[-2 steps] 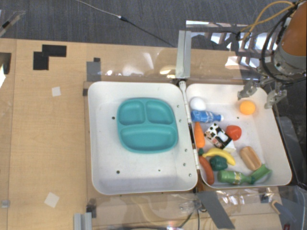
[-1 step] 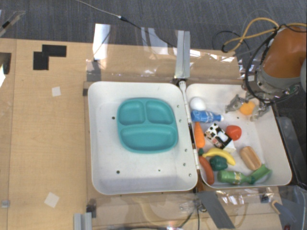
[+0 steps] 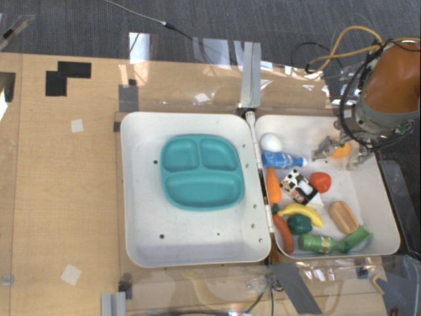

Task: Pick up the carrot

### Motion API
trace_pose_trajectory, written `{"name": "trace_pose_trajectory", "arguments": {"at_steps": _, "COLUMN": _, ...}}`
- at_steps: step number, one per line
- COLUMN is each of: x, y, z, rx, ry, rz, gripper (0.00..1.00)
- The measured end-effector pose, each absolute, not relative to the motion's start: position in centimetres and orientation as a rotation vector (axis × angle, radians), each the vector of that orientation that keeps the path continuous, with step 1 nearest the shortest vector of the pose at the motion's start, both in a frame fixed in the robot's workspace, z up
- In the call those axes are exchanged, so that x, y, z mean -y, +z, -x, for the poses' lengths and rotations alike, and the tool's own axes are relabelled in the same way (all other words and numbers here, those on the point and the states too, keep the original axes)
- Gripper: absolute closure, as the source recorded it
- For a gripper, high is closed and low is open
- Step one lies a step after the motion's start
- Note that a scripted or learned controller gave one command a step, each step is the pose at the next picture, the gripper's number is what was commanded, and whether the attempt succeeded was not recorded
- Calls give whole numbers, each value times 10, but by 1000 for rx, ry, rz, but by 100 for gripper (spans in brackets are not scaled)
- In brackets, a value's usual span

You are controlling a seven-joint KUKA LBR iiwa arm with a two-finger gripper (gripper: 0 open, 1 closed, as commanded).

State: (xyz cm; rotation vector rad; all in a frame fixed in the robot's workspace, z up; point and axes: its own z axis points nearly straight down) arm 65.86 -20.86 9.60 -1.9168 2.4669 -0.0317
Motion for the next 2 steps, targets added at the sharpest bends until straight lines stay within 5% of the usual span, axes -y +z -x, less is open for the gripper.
{"name": "trace_pose_trajectory", "arguments": {"at_steps": 2, "x": 207, "y": 97, "z": -670, "rx": -2163, "ry": -36, "rz": 2254, "gripper": 0}}
